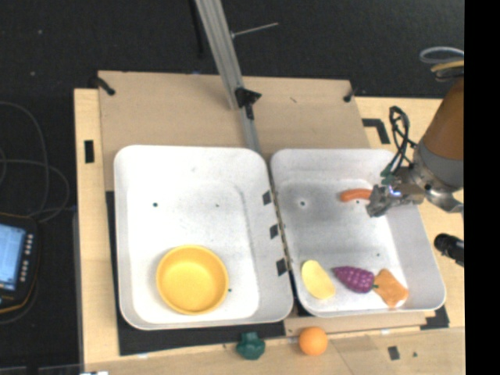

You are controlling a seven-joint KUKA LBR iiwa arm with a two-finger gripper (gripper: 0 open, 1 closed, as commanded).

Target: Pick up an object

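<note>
While the gripper (380,202) hovers beside it, the carrot (355,195) lies left-right.

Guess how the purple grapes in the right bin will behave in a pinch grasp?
The grapes look like a bumpy moulded toy, so probably stiff and light. The knobbly surface may give the fingers uneven contact, so it could twist. It lies close between the yellow piece and orange piece, so a grasp may nudge those.

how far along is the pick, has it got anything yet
Done: the gripper is down in the right bin, beside an orange carrot-like piece. In hand: nothing visibly between its fingers; whether it touches that piece is unclear. Left: grasp and lift. The yellow piece, purple grapes and orange piece lie untouched.
</note>
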